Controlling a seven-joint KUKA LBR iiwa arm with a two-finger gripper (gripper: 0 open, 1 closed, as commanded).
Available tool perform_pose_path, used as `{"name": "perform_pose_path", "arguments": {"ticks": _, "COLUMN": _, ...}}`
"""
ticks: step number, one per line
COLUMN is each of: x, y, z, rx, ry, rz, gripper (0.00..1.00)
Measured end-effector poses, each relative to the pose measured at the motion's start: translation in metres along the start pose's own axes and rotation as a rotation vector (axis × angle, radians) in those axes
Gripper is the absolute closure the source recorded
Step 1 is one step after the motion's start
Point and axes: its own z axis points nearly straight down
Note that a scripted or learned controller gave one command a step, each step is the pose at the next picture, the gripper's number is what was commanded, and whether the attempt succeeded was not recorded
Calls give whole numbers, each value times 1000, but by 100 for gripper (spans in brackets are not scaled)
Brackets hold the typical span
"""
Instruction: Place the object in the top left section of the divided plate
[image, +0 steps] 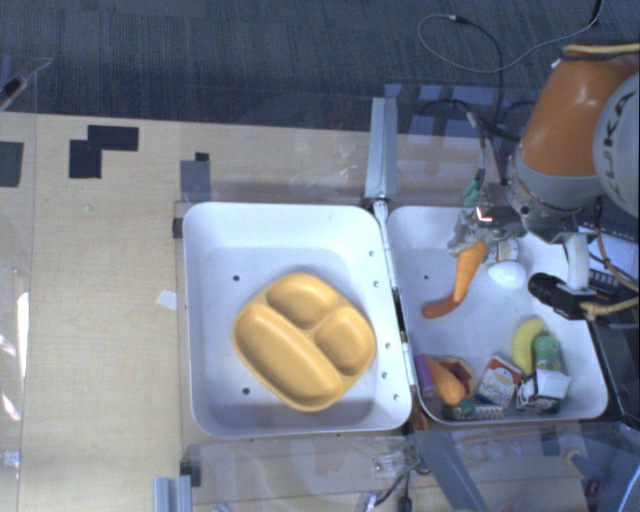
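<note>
Nearest the lens, along the front wall of the right bin (598, 395), lies a small heap of toy food and packets: an orange-and-purple piece (443, 380), a little red-and-white carton (497, 381), a green-capped item (546, 352) and one yellow banana (526, 340). Beyond them, mid-bin, sits the carrot (460, 283), smooth plastic, long and tapered with a curved reddish tip pointing to the lower left. Its upper, thicker end reaches up to the end effector (480, 232), which hangs directly over that end near the bin's back wall; the metal fingers appear to pinch the carrot's top between them, though the view there is cluttered and small. One white egg-like ball (505, 273) rests just beside the carrot's upper part, to its right. Two shallow white bins stand side by side on the pale wooden table (100, 300). Within the left bin (210, 400) lies one divided plate (304, 340), glossy yellow, rounded, with three hollows: a long one at lower left and two smaller ones at the upper and right side
</note>
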Motion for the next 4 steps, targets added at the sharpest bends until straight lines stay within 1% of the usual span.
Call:
{"name": "perform_pose_path", "arguments": {"ticks": 1, "x": 69, "y": -19, "z": 64, "rx": 3, "ry": 3, "rz": -49, "gripper": 100}}
{"name": "perform_pose_path", "arguments": {"ticks": 2, "x": 115, "y": -38, "z": 64, "rx": 4, "ry": 3, "rz": -88, "gripper": 100}}
{"name": "perform_pose_path", "arguments": {"ticks": 3, "x": 138, "y": -10, "z": 64, "rx": 5, "ry": 2, "rz": 118, "gripper": 100}}
{"name": "perform_pose_path", "arguments": {"ticks": 4, "x": 148, "y": -19, "z": 64, "rx": 5, "ry": 3, "rz": 207, "gripper": 100}}
